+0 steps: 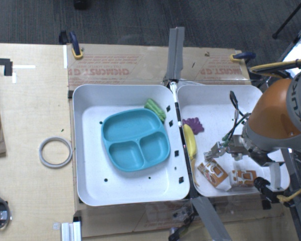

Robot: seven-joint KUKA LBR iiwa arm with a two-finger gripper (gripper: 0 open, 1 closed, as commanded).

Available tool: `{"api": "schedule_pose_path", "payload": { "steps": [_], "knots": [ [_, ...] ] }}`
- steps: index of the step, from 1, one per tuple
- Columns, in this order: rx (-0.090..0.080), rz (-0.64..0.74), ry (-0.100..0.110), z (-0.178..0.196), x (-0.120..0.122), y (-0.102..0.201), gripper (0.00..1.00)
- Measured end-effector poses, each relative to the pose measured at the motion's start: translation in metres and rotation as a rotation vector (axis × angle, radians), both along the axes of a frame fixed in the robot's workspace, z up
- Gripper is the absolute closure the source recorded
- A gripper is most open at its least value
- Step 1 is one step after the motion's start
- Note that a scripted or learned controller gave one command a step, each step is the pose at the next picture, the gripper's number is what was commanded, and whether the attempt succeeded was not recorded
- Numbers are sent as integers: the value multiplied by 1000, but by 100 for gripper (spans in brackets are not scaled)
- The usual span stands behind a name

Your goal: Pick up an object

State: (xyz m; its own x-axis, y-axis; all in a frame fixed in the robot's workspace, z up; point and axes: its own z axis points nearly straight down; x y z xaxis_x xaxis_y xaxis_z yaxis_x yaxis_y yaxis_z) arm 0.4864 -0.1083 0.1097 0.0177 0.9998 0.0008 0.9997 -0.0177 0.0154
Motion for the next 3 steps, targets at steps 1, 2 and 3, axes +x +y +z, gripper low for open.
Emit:
{"api": "schedule_pose_path", "payload": {
  "steps": [1, 2, 3],
  "knots": [
    [0, 0, 0, 0, 0, 0, 0],
    [0, -285, 17, 81, 3, 20, 0],
    [1, -244, 21, -9, -10, -2, 0]
  ]
}}
